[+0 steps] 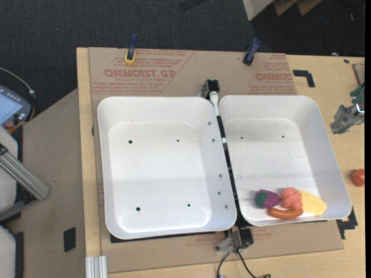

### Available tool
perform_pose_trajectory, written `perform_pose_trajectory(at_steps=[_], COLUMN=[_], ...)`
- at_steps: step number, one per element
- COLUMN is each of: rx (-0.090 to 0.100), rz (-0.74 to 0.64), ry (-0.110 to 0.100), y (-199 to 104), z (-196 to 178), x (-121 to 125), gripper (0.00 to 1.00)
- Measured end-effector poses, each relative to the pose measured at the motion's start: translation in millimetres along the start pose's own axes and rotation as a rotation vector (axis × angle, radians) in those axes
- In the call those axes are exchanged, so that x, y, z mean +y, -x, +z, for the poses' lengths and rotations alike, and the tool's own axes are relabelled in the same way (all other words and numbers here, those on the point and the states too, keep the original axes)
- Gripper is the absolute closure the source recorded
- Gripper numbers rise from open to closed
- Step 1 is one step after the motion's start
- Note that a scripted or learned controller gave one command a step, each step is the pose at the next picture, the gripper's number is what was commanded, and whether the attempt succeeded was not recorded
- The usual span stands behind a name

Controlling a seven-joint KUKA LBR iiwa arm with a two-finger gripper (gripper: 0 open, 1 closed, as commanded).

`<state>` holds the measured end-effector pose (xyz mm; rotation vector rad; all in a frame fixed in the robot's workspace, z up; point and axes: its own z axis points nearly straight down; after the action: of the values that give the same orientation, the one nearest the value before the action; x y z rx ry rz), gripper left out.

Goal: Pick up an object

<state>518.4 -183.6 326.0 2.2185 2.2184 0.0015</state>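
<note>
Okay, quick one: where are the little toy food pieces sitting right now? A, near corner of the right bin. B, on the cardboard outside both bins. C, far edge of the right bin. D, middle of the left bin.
A: the purple piece, the orange-red piece and the yellow piece lie clustered in the near corner of the right bin.

left bin – smooth white plastic, faint sheen | right bin – same smooth white plastic | bench board – matt brown cardboard, red print | toy pieces – glossy coloured plastic | floor – dark, rough carpet weave | clamps – blue plastic
</note>
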Motion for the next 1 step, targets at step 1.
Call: perform_pose_trajectory(at_steps=[1], rx=[-0.002], rz=[0.0], ry=[0.003], y=[0.3], z=[-10.3], x=[0.7], gripper=[1.0])
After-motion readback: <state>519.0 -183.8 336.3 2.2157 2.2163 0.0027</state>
